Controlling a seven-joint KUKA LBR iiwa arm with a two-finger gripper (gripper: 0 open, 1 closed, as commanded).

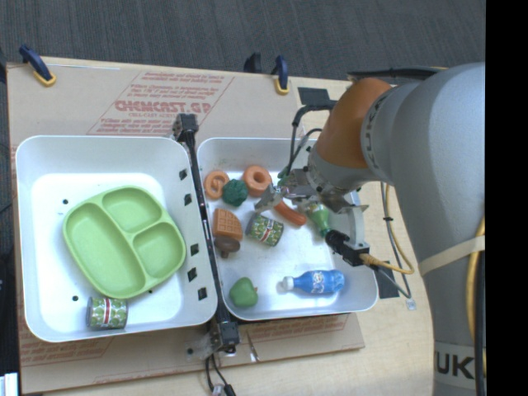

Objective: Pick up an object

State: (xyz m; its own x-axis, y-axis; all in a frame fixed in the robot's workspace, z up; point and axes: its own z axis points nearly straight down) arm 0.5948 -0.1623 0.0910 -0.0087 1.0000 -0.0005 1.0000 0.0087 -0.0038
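Observation:
The right bin (247, 145) holds several small objects. Two orange rings (217, 183) (257, 177) lie at its back left, with a dark green lump (235, 191) between them. A brown waffle-like piece (227, 229) sits beside a green-labelled can (266, 231). My gripper (279, 196) hangs low over the bin's middle, just above the can and next to an orange sausage shape (290, 214). A small green piece (320, 219) lies under the wrist. Nearer the front lie a blue bottle (318, 283) and a green fruit (243, 292).
The left bin (25, 221) holds a light green divided plate (124, 242) and a second can (107, 312) at its front. A black divider (198, 213) runs between the bins. The arm's grey body covers the right bin's right side.

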